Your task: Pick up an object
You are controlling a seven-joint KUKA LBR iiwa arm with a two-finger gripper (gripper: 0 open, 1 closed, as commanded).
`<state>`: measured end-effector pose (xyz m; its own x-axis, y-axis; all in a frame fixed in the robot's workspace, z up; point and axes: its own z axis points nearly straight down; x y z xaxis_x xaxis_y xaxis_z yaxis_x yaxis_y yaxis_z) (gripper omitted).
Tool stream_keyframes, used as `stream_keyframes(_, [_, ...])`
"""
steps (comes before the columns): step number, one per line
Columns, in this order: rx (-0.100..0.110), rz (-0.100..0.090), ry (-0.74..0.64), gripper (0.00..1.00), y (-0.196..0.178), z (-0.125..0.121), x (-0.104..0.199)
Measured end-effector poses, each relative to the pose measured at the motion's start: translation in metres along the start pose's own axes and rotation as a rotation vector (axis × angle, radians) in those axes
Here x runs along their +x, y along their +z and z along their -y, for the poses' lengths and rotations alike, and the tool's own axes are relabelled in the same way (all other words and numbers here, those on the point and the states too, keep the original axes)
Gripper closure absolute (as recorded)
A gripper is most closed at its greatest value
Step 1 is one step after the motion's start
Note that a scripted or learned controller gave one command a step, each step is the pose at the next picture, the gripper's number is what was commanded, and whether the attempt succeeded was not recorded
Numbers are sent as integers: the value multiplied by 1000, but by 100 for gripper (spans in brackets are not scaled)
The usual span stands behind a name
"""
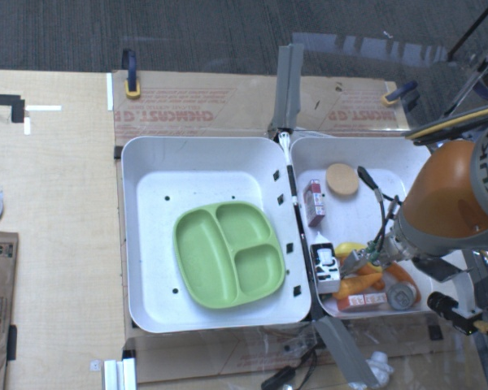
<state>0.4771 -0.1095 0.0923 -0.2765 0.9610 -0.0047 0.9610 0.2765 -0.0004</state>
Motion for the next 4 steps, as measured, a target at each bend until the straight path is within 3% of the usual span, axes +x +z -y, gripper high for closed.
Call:
stream_keyframes(1, [-5, -1, 0, 100, -10, -3, 1])
stream_keyframes(2, [1, -4, 72, 100, -99, -76, 30])
stream_keyframes(3, [1, -4, 71, 0, -99, -76, 30])
stream_keyframes(4, [1, -4, 42, 0, -9, -79, -7])
